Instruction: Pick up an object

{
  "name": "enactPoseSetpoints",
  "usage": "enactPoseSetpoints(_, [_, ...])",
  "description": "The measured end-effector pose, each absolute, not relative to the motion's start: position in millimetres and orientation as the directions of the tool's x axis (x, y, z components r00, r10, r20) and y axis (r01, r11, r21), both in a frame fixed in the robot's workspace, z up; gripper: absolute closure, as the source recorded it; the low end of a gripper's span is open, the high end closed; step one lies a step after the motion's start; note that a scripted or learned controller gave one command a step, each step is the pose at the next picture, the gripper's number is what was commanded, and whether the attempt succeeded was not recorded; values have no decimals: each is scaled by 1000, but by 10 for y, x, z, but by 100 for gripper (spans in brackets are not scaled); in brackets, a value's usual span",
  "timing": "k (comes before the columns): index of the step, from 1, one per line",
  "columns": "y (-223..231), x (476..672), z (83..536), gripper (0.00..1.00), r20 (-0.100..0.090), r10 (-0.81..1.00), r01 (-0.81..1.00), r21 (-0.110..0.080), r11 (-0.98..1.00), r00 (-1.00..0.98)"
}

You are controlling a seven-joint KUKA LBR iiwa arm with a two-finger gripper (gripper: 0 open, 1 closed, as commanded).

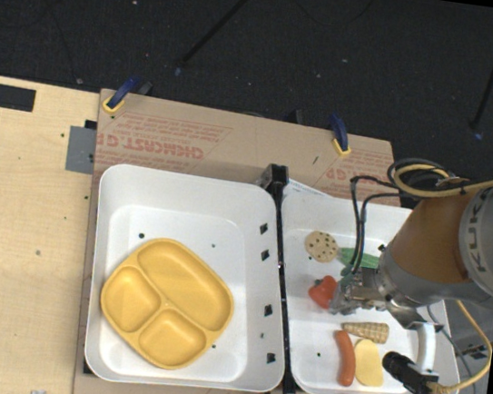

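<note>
Hovering low in right bin (440, 376): gripper (348, 294), finger state impossible to tell. Red toy (323, 291) touching gripper at its 9 o'clock; cookie (320, 245) at 11, waffle cone (366, 331) at 5, sausage (345, 357) at 6. Yellow divided plate (167, 301) in left bin (191, 197).

The arm (441, 248) covers part of the right bin (294, 373) and is cut off at the right edge. The green thing (348, 257) and red thing (323, 292) are partly hidden.
</note>
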State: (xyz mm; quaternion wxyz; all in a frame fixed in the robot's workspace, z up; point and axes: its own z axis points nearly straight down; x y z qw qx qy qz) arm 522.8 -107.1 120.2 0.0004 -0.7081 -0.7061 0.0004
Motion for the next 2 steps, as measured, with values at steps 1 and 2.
enactPoseSetpoints(1, [-994, 5253, 1787, 100, 0, 1000, 1000, 4, 0, 0])
enactPoseSetpoints(2, [-940, 5195, 2361, 100, 0, 1000, 1000, 4, 0, 0])
